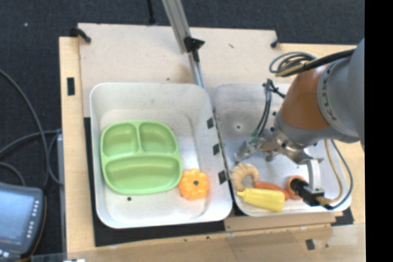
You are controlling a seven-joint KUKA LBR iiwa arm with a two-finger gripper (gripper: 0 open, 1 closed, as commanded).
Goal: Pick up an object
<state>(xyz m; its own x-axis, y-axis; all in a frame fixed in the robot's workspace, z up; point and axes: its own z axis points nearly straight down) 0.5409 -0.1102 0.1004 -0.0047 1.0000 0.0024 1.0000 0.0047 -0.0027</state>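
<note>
On the left, the left bin holds a green tray with three compartments, two small ones toward the far side and one long one nearer the front, its long sides running left to right. Just off the tray's front right corner sits a small orange pumpkin, ribbed and squat, touching or nearly touching the tray's edge. A grey metal pole slants down from the top and ends near the far rim between the two bins. In the right bin, toward its front left, lies a tan ring, a knobbly doughnut shape lying flat. Right in front of it is a yellow corn cob, its long axis running left to right, with the narrower end pointing left; it touches or almost touches the ring. Behind the corn a thin orange carrot lies along much the same line, partly hidden. The arm comes in from the right, grey with an orange band, and bends down over the right bin. The gripper hangs over the bin floor just behind the ring; whether it is spread or pressed together cannot be told.
</note>
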